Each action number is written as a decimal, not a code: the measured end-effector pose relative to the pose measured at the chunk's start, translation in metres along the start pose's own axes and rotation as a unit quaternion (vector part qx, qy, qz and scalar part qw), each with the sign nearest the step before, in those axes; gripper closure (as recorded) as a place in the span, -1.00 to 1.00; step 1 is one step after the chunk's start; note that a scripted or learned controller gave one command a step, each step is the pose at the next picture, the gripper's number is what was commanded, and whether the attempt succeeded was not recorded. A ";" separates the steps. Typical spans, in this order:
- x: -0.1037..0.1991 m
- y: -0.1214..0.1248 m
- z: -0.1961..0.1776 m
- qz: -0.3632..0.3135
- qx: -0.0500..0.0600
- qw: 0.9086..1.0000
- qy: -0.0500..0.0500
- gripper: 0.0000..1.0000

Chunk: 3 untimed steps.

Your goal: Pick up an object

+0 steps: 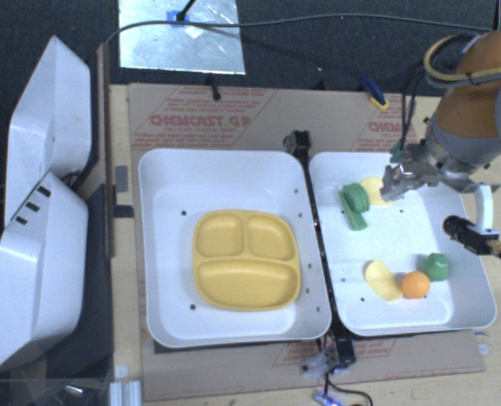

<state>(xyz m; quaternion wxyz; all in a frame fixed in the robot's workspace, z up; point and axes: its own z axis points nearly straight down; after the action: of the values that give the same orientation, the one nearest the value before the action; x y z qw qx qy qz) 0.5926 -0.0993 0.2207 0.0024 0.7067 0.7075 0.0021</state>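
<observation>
The gripper is lowered into the right bin, over a pale yellow piece, probably chosen for picking. It cannot be told whether the fingers are apart or together. A green piece lies just beside; an orange ball lies well apart.

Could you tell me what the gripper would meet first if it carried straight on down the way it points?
Most likely the pale yellow piece beneath the gripper, though depth is unclear from this slant.
</observation>
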 end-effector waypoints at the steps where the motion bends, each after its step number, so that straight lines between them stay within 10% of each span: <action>1: 0.000 0.001 -0.036 0.000 0.001 1.000 0.000 1.00; 3: 0.107 0.005 -0.014 -0.002 0.003 1.000 0.001 1.00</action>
<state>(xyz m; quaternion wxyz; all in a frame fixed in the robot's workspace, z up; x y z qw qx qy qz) 0.5975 0.0076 0.2343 -0.0003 0.7055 0.7087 0.0003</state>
